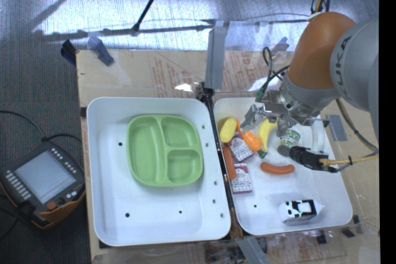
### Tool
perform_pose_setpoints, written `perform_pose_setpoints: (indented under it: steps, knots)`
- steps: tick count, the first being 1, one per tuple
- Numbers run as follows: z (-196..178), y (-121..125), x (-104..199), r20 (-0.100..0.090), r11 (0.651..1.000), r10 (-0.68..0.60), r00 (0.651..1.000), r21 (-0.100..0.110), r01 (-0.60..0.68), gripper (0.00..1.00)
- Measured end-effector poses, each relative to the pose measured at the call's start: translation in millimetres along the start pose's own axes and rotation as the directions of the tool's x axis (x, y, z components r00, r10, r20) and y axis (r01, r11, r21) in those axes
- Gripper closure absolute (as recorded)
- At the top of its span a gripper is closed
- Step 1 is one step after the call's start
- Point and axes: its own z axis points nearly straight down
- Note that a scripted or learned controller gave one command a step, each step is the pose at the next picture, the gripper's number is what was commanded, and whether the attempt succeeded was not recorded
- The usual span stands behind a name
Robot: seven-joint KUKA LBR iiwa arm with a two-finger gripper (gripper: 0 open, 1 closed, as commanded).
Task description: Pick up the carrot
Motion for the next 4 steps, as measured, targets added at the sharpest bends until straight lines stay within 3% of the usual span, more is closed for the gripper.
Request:
perform_pose_setpoints:
  steps: [1,2,3,4]
  knots:
    - [88.3,52.8,-41.9,0.001,1.0,0.005,1.0,-0.002,-0.005,0.0]
    - [103.9,33.3,-25.6,0.003,0.998,0.054,0.999,-0.021,-0.054,0.0]
    - [94.2,33.7,-22.4,-0.003,0.998,0.053,0.999,-0.018,-0.053,1.0]
    - [-4.2,8.5,25.8,0.001,0.989,0.145,0.989,-0.001,-0.145,1.0]
